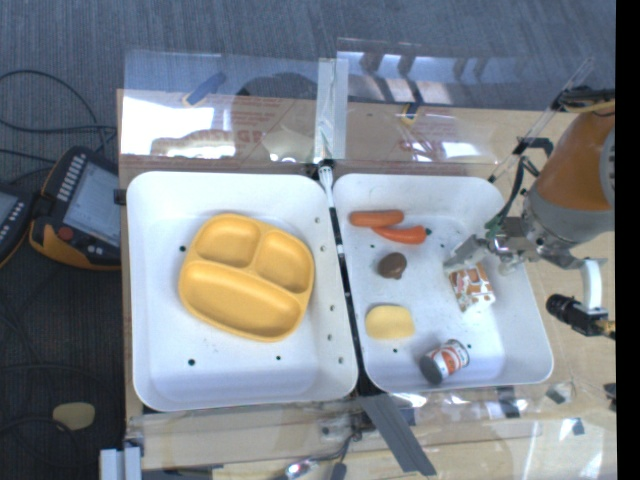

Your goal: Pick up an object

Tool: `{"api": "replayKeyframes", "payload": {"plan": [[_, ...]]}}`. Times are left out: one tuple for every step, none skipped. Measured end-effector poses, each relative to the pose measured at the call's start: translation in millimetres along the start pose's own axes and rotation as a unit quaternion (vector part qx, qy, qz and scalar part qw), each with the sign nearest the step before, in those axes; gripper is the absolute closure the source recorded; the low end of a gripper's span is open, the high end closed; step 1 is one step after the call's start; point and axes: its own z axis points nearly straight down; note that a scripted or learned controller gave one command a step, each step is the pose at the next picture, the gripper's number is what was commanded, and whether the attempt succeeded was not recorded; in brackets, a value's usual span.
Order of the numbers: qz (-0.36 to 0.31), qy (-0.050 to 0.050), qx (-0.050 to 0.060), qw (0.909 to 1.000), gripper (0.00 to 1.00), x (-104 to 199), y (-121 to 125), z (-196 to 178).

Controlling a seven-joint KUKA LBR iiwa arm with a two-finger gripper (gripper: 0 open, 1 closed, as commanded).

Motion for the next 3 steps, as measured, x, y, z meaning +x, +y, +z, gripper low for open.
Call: {"api": "replayKeyframes", "payload": {"plan": [[-0.005,0.004,-0.004,1.0,0.0,0.6,1.7,44.1],[-0.005,0.003,-0.003,1.0,1.0,-0.7,1.0,36.0],[-0.001,0.0,-0.001,1.0,1.0,83.9,60.0,-27.9]]}}
